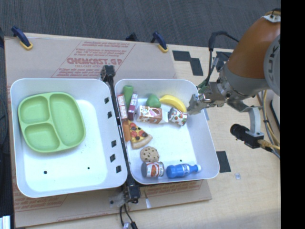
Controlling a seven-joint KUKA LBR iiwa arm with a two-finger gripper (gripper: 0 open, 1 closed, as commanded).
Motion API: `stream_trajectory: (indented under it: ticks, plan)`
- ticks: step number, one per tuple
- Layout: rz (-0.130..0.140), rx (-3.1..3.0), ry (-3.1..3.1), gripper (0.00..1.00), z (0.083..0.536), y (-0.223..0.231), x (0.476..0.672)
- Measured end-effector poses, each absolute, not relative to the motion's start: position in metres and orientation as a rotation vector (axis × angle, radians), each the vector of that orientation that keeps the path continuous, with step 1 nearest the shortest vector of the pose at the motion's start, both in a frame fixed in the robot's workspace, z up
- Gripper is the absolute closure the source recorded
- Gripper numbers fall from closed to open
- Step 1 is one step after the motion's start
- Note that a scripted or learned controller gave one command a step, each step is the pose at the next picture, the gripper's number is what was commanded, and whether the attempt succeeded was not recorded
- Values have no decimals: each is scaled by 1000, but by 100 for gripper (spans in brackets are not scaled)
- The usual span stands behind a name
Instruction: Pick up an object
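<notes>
Two white bins sit side by side on the bench. The left bin (28, 175) carries a green divided plate (51, 122) toward its far left corner. The right bin (205, 142) holds toy food: a banana (172, 101) near the far right corner, a pizza slice (138, 135) and cookie (149, 153) at the middle, a can (152, 170) and blue bottle (181, 170) along the near edge. The gripper (195, 104) hangs at the right bin's right edge beside a small printed carton (177, 118); whether it is clenched or released cannot be told.
</notes>
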State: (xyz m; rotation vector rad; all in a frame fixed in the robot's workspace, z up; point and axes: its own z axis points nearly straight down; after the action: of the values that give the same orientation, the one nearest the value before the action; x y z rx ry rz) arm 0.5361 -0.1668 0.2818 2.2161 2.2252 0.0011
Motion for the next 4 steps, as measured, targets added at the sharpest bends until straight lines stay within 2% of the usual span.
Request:
stream_trajectory:
  ticks: [1,2,3,4]
  plan:
    - [-3,2216,2229,100,249,-178,476]
    - [-3,2217,2230,100,231,-183,476]
    - [0,2216,2227,100,247,-199,521]
    - [0,2214,2229,100,237,-210,554]
